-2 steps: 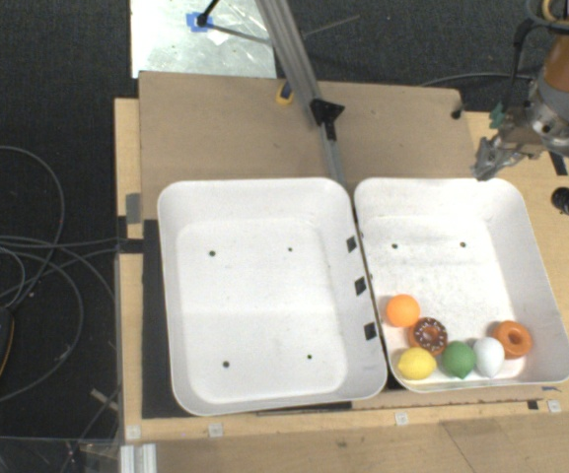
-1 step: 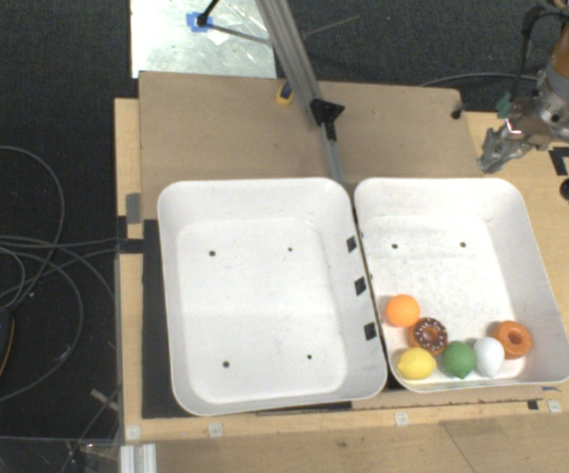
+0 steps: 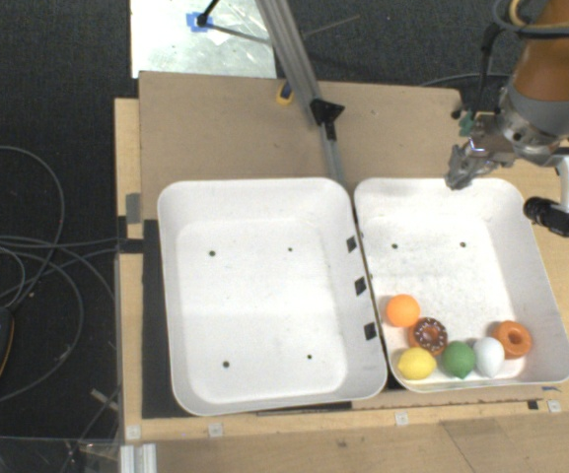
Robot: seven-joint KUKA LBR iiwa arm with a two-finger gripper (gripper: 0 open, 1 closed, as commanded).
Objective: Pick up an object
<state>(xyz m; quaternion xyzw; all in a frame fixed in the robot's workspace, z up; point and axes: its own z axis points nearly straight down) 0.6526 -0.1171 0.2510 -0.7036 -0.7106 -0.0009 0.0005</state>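
Note:
Several small toys lie along the near edge of the right bin (image 3: 462, 254): an orange ball (image 3: 402, 310), a brown sprinkled donut (image 3: 429, 334), a yellow lemon (image 3: 416, 364), a green piece (image 3: 457, 360), a white egg (image 3: 488, 355) and an orange ring (image 3: 513, 338). My gripper (image 3: 460, 172) hangs over the far edge of the right bin, well away from the toys. Nothing shows between its fingertips.
The left bin (image 3: 254, 294) lies beside the right one, with black clips at the seam. A grey tripod leg (image 3: 299, 62) slants across the brown board behind the bins. Cables and a pendant lie on the floor at the left.

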